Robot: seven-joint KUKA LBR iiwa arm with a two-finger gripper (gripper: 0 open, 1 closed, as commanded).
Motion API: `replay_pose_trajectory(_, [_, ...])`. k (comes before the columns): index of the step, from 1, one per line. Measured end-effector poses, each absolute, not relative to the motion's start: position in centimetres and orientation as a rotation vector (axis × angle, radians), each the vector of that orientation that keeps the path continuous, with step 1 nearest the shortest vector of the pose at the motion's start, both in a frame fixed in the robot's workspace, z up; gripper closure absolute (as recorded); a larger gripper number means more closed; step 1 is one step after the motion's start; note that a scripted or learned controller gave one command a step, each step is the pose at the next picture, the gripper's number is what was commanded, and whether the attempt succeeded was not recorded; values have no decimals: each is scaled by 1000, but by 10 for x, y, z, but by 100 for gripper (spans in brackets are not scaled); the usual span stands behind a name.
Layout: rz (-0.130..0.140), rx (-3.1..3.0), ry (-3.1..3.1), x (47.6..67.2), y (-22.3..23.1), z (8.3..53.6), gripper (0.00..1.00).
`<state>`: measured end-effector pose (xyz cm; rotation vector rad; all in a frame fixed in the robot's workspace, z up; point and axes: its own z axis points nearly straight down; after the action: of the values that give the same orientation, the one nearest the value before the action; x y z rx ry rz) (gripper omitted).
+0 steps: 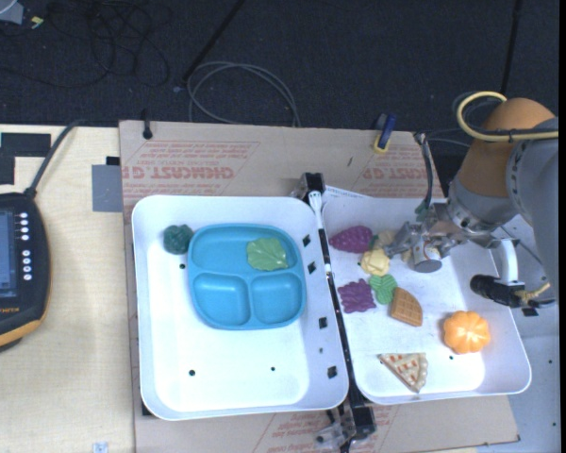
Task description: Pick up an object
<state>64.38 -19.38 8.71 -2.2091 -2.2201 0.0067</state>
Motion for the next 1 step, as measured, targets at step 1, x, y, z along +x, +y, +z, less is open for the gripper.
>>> replay_pose_trajectory(1, [-1,-2217,-2229,646,-195,101,100])
